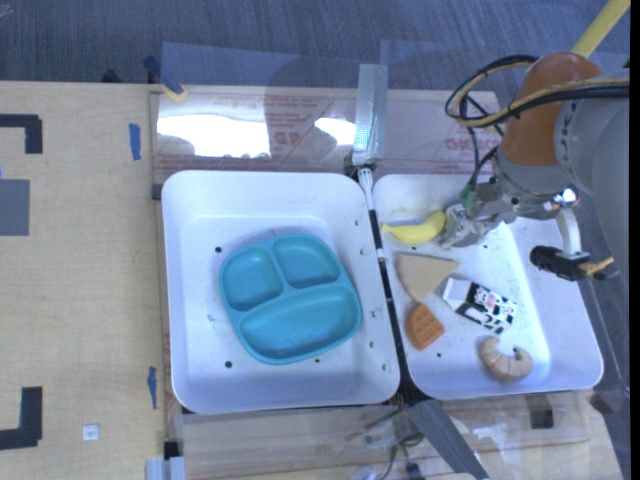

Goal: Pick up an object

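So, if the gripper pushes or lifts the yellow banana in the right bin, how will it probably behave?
The banana is curved, so a push would probably spin or rock it rather than slide it straight. Its skin looks smooth and glossy, so the fingers may slip off. It looks like a toy, likely light and stiff. The gripper is close beside it.

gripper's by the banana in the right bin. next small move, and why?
Probably a short shift left to centre over the banana before closing. The gripper sits at its right end, beside it rather than around it, and nothing shows between its fingers.
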{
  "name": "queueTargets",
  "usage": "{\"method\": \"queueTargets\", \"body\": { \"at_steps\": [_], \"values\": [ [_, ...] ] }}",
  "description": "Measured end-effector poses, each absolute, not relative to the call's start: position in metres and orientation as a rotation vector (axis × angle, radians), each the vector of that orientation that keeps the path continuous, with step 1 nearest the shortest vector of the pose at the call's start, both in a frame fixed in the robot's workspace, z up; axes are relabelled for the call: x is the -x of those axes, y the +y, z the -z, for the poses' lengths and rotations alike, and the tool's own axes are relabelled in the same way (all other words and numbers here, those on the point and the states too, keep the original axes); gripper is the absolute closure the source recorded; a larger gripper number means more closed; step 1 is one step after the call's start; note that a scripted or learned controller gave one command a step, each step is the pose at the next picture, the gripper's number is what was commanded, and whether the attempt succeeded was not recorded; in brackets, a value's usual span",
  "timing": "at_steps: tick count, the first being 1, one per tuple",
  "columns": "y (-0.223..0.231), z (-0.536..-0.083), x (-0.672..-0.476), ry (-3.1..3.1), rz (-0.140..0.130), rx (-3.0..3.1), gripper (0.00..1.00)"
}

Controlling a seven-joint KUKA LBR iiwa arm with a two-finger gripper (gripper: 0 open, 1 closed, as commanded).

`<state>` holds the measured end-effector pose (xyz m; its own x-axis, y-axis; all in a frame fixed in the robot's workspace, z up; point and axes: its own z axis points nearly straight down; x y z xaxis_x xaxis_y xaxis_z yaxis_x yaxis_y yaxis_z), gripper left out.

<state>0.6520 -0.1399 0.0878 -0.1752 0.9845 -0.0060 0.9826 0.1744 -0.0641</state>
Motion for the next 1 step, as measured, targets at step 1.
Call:
{"method": "queueTargets", "body": {
  "at_steps": [1],
  "values": [
    [-0.0478,-0.1865,-0.6687,-2.374,0.005,2.061,1.0]
  ]
}}
